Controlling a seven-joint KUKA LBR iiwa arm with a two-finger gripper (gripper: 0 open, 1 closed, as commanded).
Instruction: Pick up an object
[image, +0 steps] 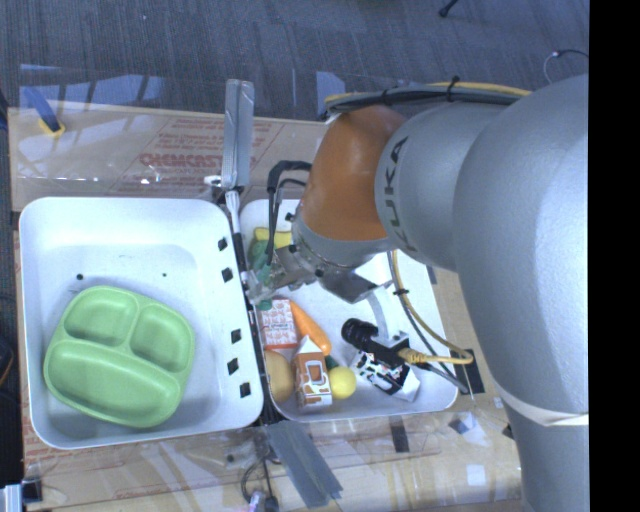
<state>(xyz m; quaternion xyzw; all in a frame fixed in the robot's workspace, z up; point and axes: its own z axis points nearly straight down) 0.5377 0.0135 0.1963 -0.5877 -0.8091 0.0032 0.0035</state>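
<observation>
My gripper (261, 272) is low in the right bin (436, 398), close to its left wall, under the orange wrist band. Just in front of it lies a small red and white packet (278, 322). An orange carrot (313, 331) lies slanted to the right of the packet. Nearer the front edge stand an orange carton (313, 381), a yellow lemon-like ball (343, 383) and a brownish-yellow round fruit (279, 373). A bit of a yellow object (263, 238) peeks out behind the gripper. The arm hides much of this bin's back and right side.
The left bin (120, 230) holds a green divided plate (118, 355) at its front left. A grey upright post (238, 130) stands at the back between the two bins. Clips run along the wall between them.
</observation>
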